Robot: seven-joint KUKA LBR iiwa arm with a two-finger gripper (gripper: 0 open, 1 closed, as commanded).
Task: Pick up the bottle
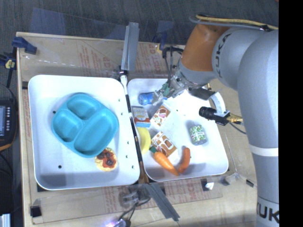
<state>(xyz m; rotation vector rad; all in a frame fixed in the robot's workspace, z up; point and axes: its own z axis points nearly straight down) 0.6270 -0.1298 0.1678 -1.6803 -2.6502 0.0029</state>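
- So, progress check: not much banked yet. My gripper (160,94) is down in the far-left part of the right bin (215,167), and the bottle (146,98) is lying on its side just beside my fingertips, near that bin's back-left corner.
- Nothing is lifted as far as I can see, the bottle looks like it's sitting on the bin floor. Honestly can't tell if my jaws are spread or pressed together from this angle, they're a dark jumble under my wrist.
- What's left, I reckon: actually getting a hold on it, then lifting clear.
- The bottle itself is small, blue and shiny-looking, rounded, probably plastic, so I'd guess it rolls and slips easily.
- It's crowded around it: two flat printed cartons (161,116), a banana (144,139), a carrot (165,162), a reddish sausage (184,158) and a little green-labelled can (198,134) further off.
- The left bin (40,89) has a glossy blue divided tray (85,123) with soft rounded compartments, plus a small pizza-looking toy (106,159) touching its near edge.
- Both bins are smooth white plastic, shallow, with rounded corners.
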